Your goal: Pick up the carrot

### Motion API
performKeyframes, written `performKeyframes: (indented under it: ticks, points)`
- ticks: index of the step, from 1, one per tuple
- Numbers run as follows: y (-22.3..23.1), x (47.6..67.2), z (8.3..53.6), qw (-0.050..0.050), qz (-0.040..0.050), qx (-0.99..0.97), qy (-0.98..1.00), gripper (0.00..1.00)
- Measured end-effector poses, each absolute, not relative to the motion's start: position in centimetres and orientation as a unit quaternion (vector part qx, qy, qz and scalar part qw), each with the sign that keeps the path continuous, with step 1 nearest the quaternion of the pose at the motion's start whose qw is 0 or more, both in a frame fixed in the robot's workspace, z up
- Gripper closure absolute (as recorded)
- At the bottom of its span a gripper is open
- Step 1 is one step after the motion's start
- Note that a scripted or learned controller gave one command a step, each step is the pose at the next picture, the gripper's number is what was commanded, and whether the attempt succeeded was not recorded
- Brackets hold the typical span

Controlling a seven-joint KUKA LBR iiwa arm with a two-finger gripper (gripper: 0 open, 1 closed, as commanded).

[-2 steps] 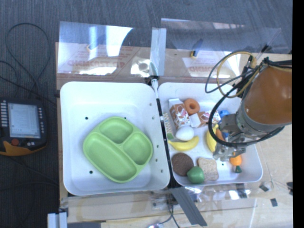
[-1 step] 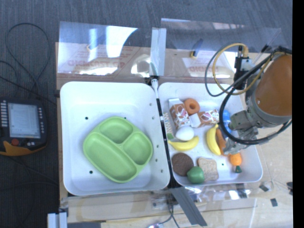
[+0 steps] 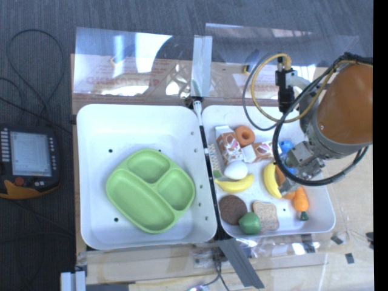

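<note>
One fixed camera looks down at a slant from above the bench. The two shallow white bins [image 3: 142, 117] sit centre frame; the grey-and-orange arm [image 3: 342, 105] enters from three o'clock.

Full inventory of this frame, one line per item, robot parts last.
bins: 2, white, side by side on the bench
plate: 1, green, three compartments, left bin
carrot: 1, orange, right bin, far right, beside the gripper
bananas: 2, yellow, right bin middle
egg: 1, white, above the left banana
doughnut: 1, orange-brown, right bin top
cookie: 1, dark brown, right bin front
bread slice: 1, tan, right of the cookie
green food: 1, green, right bin front edge
pendant: 1, black, floor at left
arm: 1, grey with orange band, from the right
gripper: 1, over right bin
</note>
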State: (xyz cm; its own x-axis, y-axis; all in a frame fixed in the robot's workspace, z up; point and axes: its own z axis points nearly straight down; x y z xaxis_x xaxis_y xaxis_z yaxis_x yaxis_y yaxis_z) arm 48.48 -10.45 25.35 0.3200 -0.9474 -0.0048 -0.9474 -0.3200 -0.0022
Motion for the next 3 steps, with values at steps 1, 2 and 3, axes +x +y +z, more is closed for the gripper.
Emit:
performKeyframes:
  ticks: [1, 2, 3]
  points:
    - [-11.1, 49.2, 24.9, 0.002, 0.0028, -0.897, 0.442, 1.00]
    - [-10.5, 51.2, 24.9, 0.002, 0.0032, -0.938, 0.345, 1.00]
    - [-14.3, 51.7, 30.1, 0.002, 0.0013, -0.957, 0.288, 1.00]
